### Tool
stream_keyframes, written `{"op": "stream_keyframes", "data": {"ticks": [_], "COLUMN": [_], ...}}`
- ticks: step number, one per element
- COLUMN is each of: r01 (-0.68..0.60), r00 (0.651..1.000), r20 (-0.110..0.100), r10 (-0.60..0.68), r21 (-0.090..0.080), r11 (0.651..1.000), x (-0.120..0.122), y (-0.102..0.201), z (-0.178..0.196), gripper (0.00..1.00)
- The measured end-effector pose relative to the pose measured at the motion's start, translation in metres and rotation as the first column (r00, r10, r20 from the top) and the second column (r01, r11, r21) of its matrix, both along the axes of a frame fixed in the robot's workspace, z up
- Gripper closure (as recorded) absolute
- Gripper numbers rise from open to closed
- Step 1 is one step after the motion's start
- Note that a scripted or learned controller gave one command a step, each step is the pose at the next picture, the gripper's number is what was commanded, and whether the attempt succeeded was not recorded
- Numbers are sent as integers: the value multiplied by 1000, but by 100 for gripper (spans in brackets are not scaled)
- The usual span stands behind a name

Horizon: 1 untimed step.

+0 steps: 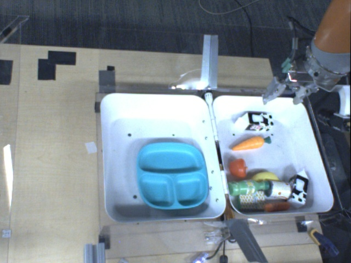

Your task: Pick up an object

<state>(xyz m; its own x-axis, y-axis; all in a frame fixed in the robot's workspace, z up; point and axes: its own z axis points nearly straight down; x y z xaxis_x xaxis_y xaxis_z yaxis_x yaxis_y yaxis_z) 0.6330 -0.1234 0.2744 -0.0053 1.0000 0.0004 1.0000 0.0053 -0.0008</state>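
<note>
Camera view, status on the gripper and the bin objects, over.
Two-finger gripper open, bare, above right white bin's far rim. Orange toy carrot untouched in bin. Black-and-white toy cow lies between them.

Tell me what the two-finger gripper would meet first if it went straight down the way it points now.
The two-finger gripper hangs over the back rim of the right shallow white bin. Going straight down, it would probably meet that rim or bare floor just inside it, short of the black-and-white cow toy. Depth is unclear.

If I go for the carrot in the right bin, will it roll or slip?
The carrot looks smooth and tapered, so it may slip toward its thin end. It lies on its side on bare bin floor, apart from other items, so a nudge could roll it.
</note>
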Motion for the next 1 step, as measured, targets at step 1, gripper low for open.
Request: {"op": "stream_keyframes", "data": {"ticks": [1], "r01": [62], "r00": [998], "r20": [2], "r10": [-62], "r21": [-1], "r11": [998], "x": [24], "y": [10], "z": [34], "gripper": [0]}}
